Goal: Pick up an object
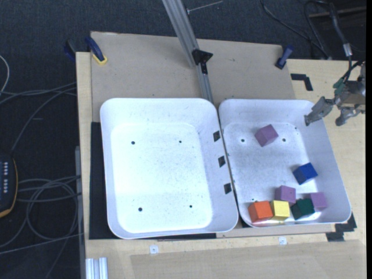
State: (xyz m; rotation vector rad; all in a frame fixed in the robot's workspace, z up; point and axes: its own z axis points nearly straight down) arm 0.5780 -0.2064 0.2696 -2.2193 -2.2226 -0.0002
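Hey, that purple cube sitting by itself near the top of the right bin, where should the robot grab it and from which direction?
Come straight down from above and pinch the lone purple cube across two opposite flat sides. It lies apart from the other blocks and the right bin walls, so there looks to be room on every side. It sits turned relative to the bin edges, so the end effector would probably need to rotate to match its faces.

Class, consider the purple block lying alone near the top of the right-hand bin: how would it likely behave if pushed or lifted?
The purple block looks cube-shaped with flat faces, so it would probably slide rather than roll. It seems rigid, likely keeping its shape when squeezed. Being small, it is probably light.
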